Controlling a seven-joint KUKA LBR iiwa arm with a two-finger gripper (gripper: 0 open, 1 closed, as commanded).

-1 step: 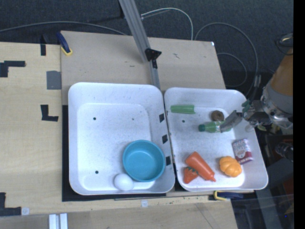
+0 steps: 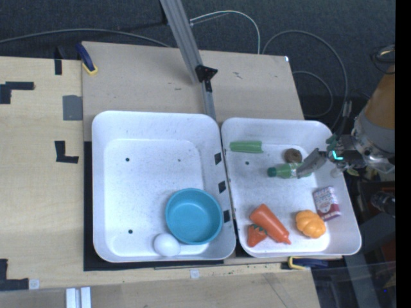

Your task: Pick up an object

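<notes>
A wooden bench (image 2: 160,76) on dark carpet bears two white bins side by side. The left bin (image 2: 115,133) holds a blue bowl (image 2: 192,215) with a white ball (image 2: 167,244) touching its near side. The right bin (image 2: 276,128) holds a green stick (image 2: 246,147), a brown lump (image 2: 293,154), a green bottle (image 2: 282,170), a carrot (image 2: 270,223), a strawberry (image 2: 256,235), an orange fruit (image 2: 311,224) and a red packet (image 2: 326,202). The gripper (image 2: 307,167) reaches in from the right, low over the bin, its tip at the bottle's end; I cannot tell its state.
</notes>
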